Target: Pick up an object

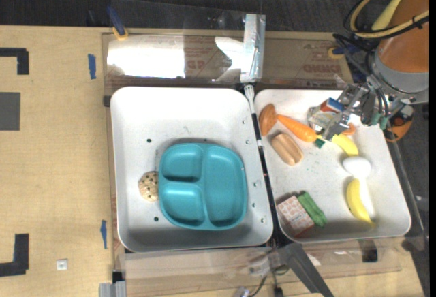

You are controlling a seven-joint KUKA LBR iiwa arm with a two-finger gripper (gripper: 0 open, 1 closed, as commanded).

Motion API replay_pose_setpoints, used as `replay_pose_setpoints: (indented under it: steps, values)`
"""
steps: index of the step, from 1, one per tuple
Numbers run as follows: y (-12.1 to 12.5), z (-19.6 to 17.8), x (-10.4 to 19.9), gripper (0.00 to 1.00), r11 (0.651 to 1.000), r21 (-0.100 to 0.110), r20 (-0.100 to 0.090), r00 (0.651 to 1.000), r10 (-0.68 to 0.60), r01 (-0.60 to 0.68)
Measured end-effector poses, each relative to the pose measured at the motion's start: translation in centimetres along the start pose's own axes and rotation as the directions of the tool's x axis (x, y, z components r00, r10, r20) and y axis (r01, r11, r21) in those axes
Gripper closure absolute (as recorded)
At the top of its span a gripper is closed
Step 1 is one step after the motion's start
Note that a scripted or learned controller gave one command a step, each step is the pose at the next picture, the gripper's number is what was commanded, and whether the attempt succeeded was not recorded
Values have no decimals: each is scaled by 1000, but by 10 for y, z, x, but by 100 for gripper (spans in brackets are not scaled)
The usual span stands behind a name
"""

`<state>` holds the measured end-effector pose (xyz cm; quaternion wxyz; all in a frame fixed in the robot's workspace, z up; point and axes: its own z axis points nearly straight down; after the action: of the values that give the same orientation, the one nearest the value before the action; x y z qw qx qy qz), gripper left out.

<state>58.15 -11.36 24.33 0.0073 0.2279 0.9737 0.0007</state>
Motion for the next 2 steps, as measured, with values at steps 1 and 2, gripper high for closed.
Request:
replay_pose_setpoints:
  steps: [1,2]
  values:
    - [14,22,66,100,905,-3,-12,905,-426,426]
    - [16,11,64,100,906,-5,-5,906,-424,424]
